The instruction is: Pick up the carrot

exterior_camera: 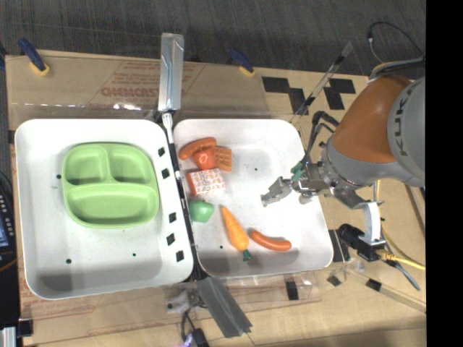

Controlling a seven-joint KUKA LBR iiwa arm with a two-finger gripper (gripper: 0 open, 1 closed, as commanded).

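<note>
Ample room around carrot (234,227)

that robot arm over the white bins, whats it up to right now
A grey arm with an orange band reaches in from the right, and its gripper hangs over the right bin with nothing between its fingers. The carrot it is meant to pick up lies lower in that bin, apart from the gripper, beside a sausage. More toy food sits near the bin's left wall. The left bin holds a green divided plate. The pick has not happened yet.
</note>
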